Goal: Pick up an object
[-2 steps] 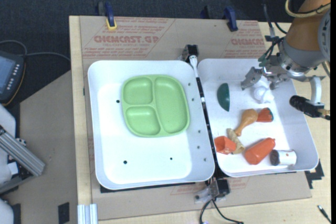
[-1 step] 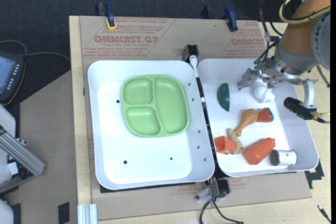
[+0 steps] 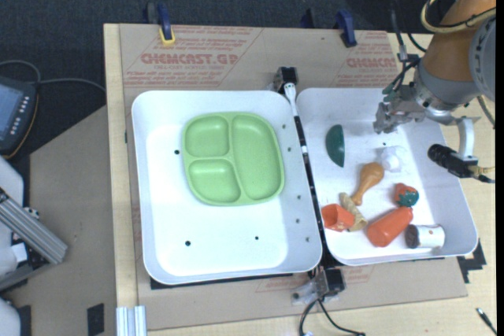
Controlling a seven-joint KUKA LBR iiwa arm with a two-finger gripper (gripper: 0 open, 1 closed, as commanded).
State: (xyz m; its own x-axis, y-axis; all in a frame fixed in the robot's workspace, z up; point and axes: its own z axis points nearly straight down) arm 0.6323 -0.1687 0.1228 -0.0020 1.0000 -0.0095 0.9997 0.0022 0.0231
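Two bins, one arm poised over the right one, nothing lifted yet.

We see the gripper (image 3: 391, 120) hovering at the far side of the right bin (image 3: 465, 236); whether it is wide or narrow we cannot tell (its tip is too small to read). Our likely targets lie nearer: the drumstick toy (image 3: 367, 182), the carrot (image 3: 388, 227), and the dark green piece (image 3: 336, 145) to the left. The green divided plate (image 3: 234, 157) sits alone in the left bin (image 3: 157, 248). We would centre squarely over one separate item, such as the green piece, before descending, avoiding the crowded near cluster.
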